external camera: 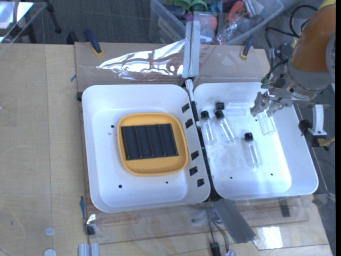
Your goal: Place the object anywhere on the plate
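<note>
Look to the right bin [298, 180] and you find the things you are after: several small clear vials, each a slim see-through tube with a black cap, lying flat on the white floor. One vial [207, 127] lies close to the divider between the bins, cap toward the back; a second vial [224, 125] lies just beside it, angled slightly; a third vial [252, 149] lies further right and nearer the front, apart from the pair. Their glass is so clear that against the white bin you mostly read them by the dark caps and faint outlines. A fourth clear tube [266, 124] sits directly under the gripper [265, 106], which hangs over the back right part of this bin; you cannot tell from this slanted view how far its fingers are spread, nor whether that tube is between them or merely lying beneath. The arm [311, 47] enters from the right, its orange band above the wrist. In the left bin [101, 143] sits the plate [153, 168], yellow-rimmed with a dark ribbed centre, well apart from all the vials.
</note>
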`<move>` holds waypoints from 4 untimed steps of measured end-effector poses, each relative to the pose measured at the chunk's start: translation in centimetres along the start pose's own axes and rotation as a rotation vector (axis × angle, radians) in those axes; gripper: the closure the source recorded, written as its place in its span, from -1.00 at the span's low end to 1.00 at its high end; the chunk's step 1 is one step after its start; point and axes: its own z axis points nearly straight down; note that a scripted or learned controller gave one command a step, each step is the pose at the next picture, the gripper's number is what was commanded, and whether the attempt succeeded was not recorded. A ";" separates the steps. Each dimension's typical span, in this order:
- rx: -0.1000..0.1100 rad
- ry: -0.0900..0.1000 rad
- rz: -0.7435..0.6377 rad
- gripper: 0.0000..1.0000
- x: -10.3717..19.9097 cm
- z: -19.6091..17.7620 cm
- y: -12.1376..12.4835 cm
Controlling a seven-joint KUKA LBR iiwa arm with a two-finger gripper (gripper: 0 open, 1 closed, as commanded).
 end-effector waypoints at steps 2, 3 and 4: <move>0.002 0.002 -0.311 1.00 5.1 -8.2 -7.6; 0.001 0.002 -0.627 1.00 12.3 -2.8 -4.9; -0.004 0.000 -0.668 1.00 13.6 -0.9 -0.2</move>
